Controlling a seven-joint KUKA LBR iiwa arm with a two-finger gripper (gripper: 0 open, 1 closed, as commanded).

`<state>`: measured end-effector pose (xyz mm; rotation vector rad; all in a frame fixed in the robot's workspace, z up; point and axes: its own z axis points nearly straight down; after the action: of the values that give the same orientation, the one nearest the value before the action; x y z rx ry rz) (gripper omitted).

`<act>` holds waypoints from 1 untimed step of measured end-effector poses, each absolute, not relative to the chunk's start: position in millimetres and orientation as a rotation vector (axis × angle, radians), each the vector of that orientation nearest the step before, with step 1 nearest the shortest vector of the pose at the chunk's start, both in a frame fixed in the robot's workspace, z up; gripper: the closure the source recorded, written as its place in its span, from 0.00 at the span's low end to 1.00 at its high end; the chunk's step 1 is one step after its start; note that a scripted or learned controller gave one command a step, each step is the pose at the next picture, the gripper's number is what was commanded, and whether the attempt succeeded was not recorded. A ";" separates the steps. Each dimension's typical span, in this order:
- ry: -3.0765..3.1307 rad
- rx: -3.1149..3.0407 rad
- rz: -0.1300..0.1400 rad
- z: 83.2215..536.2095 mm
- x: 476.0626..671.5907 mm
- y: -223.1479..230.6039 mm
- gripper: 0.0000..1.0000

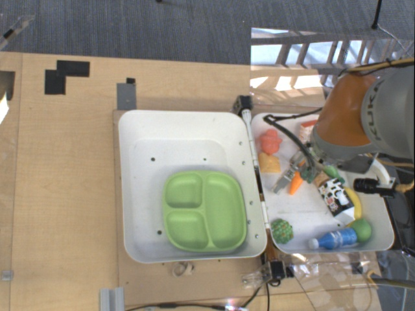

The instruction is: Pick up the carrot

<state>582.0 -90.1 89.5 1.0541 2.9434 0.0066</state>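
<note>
I'm seeing the carrot (295, 184) lying in the right bin (305, 229), tipped near upright, touching the tool (290, 177) on its right (whether it's gripping, I can't tell).

Two shallow white plastic bins, the left bin (130, 173) and the right bin (311, 229), are carried side by side, touching, on the light wooden bench (58, 193). Black angular markings (65, 75) are seen near its far left edge.

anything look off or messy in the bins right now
Nothing stands out. The green divided plate lies flat in the left bin. The carrot and other toys are scattered loose in the right bin, with the pincer at the carrot.
</note>
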 end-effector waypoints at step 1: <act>2.929 1.090 0.006 89.9 569.7 -87.2 0.00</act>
<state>569.7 -87.2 89.9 1.0903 2.9285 0.0062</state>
